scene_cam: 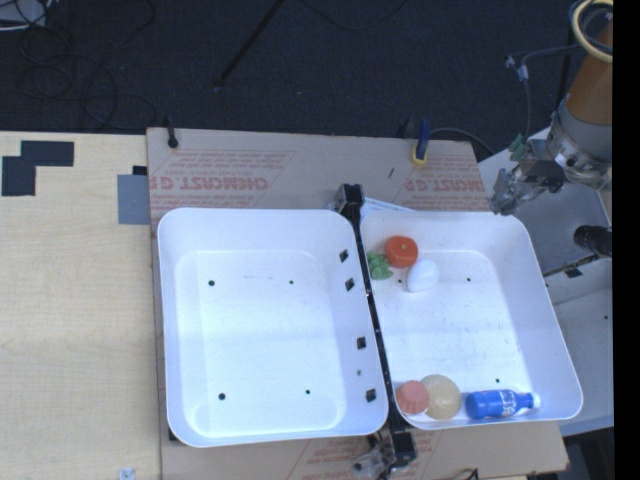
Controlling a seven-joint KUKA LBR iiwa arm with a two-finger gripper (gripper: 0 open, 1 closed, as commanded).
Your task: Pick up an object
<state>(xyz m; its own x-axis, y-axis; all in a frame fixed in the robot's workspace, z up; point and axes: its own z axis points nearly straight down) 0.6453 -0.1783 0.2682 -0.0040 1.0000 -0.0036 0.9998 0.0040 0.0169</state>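
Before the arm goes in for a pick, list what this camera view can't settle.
- Gripper: small and blurred above the right bin's far corner; finger state unreadable.
- Green object: partly tucked behind the orange round object by the divider; its shape is unclear.
- White object: blends into the white bin floor, so its outline is faint.
- Blue bottle: label too small to read.
- Arm: cut off by the picture's edge.

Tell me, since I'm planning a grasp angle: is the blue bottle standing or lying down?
Lying down. The blue bottle rests on its side along the right bin's near wall, its pale cap end pointing right, beside a yellowish ball.
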